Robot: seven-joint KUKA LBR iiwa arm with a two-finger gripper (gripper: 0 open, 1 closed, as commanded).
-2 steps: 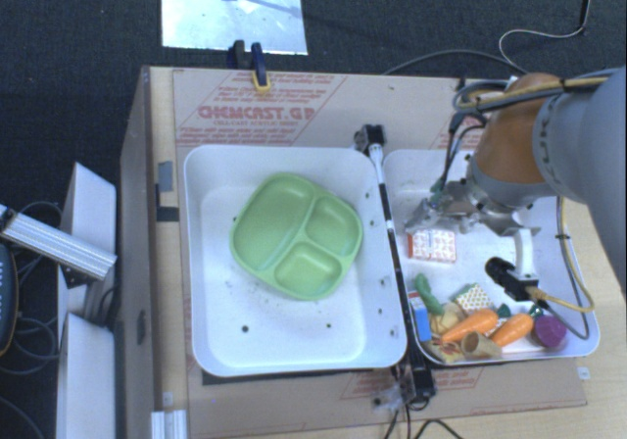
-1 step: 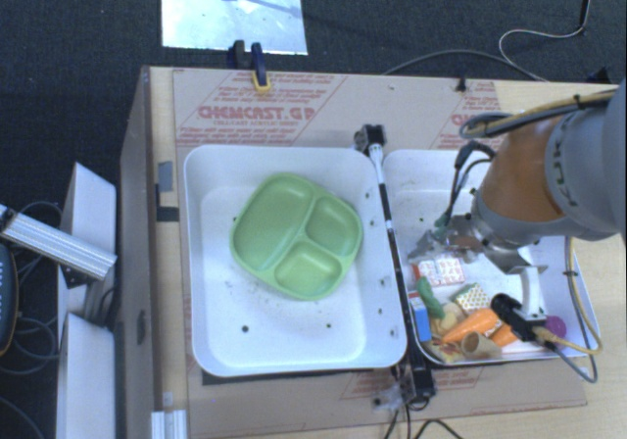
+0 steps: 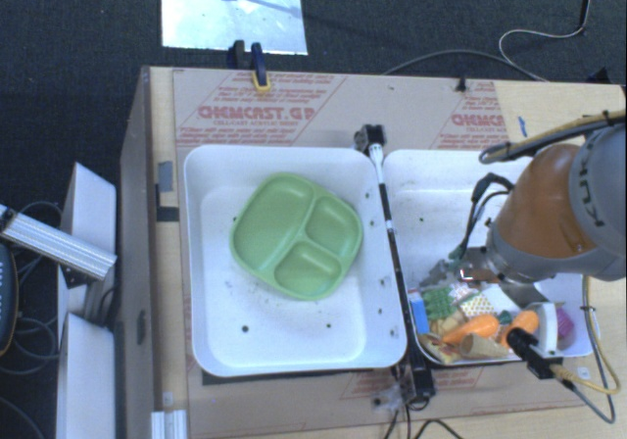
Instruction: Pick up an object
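Grey and orange, the arm (image 3: 563,207) reaches in from the right and bends down over the right bin (image 3: 431,182). Its claw (image 3: 468,273) sits low over the near part of that bin, just above a heap of small things; whether it is apart or together I cannot tell, since the wrist hides it from above.

Under and just in front of the claw lies the heap. An orange carrot-shaped piece (image 3: 470,328) lies slantwise near the bin's front wall, with a second orange piece (image 3: 522,321) just to its right. Beside them to the left sits a green leafy-looking item (image 3: 438,302), and left of that a small blue block (image 3: 418,315) close to the wall between the bins. A pale, speckled piece (image 3: 476,306) lies between the green item and the orange ones. A pink and white thing (image 3: 565,326) rests at the far right of the heap. These things touch or overlap; nothing can be seen lifted clear of the pile.

In the left bin (image 3: 211,231) a light green plate (image 3: 297,234) with three compartments lies alone, tilted a little, near the middle.

Both bins rest on a desk (image 3: 323,109) covered with brown printed cardboard. A dark cable (image 3: 549,40) loops over the floor behind it.
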